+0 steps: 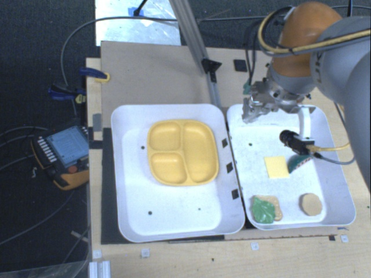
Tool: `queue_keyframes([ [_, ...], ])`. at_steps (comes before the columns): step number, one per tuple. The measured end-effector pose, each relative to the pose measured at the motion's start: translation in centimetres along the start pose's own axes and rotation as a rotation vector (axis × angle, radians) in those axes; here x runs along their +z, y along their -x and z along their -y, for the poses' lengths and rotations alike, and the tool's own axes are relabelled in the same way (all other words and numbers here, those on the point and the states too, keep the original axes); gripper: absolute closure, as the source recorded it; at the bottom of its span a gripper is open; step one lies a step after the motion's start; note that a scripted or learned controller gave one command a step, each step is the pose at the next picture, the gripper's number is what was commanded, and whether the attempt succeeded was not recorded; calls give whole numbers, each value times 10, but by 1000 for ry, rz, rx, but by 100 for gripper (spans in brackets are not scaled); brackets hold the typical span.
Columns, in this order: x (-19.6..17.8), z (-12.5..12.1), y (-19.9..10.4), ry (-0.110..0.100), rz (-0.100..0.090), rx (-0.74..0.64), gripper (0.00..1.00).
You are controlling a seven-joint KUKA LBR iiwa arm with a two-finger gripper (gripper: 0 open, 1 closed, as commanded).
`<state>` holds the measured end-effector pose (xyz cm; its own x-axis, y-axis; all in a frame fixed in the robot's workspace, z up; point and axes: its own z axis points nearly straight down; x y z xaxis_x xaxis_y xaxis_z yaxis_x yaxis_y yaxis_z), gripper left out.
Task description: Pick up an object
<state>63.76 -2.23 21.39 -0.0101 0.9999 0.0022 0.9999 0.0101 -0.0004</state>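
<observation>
The gripper [253, 110] hangs at upper right of the right bin [333, 133]; jaw state unclear. Descending there risks grabbing nothing, the yellow square [276, 167] lying lower.

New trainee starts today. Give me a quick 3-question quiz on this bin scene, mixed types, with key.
1. True or false: the yellow divided plate lies in the left bin.
2. Which lies nearest the right bin's front edge? A) yellow square B) green item C) hand
3. Fill in: the round tan piece lies in the ____ bin.

Key: 1 true; 2 B; 3 right.
</observation>
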Motion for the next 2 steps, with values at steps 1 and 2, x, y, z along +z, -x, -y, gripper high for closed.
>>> queue_keyframes([
  [1, -10, 8, -48, 2, -1, -1, 100],
  [2, -21, 28, -100, 1, -1, -1, 100],
])
